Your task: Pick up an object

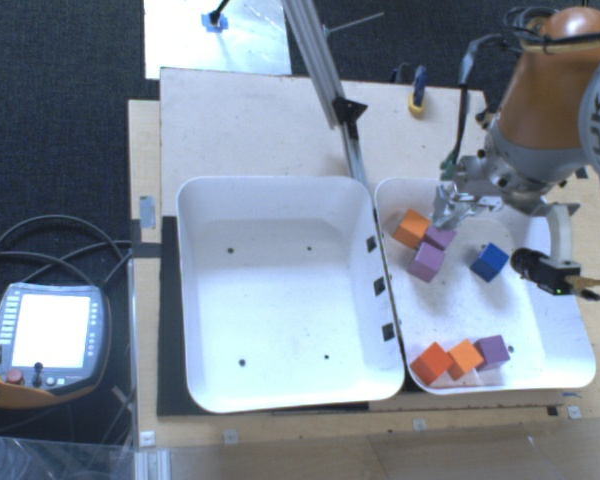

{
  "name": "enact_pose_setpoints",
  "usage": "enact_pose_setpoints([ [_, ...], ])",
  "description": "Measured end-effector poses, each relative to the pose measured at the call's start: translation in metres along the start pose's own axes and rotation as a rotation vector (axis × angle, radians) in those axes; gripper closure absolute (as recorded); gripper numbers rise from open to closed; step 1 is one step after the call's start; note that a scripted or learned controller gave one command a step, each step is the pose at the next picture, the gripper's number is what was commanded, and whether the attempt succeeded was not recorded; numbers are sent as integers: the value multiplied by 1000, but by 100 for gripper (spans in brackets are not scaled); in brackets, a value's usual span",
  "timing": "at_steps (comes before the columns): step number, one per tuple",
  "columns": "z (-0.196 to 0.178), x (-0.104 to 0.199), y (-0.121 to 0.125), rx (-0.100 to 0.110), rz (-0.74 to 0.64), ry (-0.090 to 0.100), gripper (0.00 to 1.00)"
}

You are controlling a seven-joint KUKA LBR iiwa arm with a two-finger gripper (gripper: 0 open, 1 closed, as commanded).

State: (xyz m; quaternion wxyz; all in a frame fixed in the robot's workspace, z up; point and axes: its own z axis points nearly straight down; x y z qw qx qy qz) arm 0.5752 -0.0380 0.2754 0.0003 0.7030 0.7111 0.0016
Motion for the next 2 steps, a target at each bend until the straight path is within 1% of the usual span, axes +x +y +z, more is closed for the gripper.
enact_pose_setpoints([
  [1,14,61,13,1,0,0,100],
  [2,31,108,23,2,2,-1,100],
])
